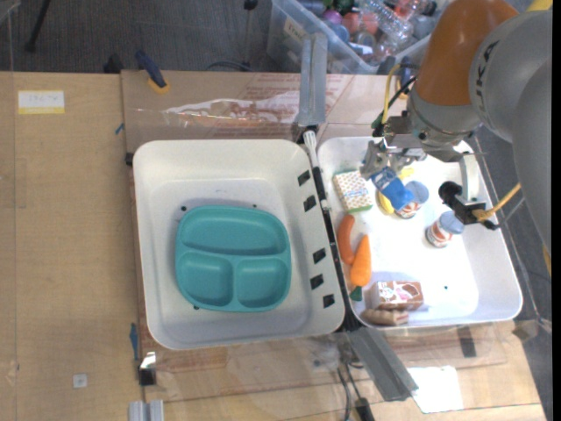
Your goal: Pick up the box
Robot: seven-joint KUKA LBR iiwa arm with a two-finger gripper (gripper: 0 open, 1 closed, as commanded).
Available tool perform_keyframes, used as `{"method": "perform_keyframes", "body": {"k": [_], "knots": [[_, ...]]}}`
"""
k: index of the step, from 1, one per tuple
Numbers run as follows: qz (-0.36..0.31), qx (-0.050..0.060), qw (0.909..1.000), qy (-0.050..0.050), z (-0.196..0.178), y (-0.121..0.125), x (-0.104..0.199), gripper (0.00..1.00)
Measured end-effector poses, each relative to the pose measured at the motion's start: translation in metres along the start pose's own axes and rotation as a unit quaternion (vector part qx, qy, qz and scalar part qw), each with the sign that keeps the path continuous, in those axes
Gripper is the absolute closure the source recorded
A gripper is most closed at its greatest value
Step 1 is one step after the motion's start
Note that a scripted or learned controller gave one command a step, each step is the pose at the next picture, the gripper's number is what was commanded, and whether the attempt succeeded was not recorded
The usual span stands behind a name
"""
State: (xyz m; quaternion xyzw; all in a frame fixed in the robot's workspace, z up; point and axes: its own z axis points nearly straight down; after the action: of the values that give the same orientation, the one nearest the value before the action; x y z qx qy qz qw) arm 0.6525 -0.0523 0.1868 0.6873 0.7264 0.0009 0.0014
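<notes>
A small pale box with a green and pink pattern (352, 191) lies in the upper left of the right bin (491, 274). A brown and pink carton (396, 295) lies at that bin's near edge. My gripper (386, 163) hangs at the bin's far side, just right of the patterned box and right above a blue and yellow toy (397, 196). The wrist's grey body and cables hide the gripper's tips. Nothing can be seen held.
Two carrots (358, 257) lie along the right bin's left wall. A small red and white cup (441, 231) stands right of the middle. The left bin (158, 235) holds a teal divided tray (232, 257). A clear tub of bottles (359, 11) stands behind the bench.
</notes>
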Motion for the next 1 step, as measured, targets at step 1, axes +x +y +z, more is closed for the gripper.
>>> {"method": "perform_keyframes", "body": {"k": [1], "knots": [[0.0,0.0,1.0,0.0,0.0009,0.0184,0.0664,1.0]]}}
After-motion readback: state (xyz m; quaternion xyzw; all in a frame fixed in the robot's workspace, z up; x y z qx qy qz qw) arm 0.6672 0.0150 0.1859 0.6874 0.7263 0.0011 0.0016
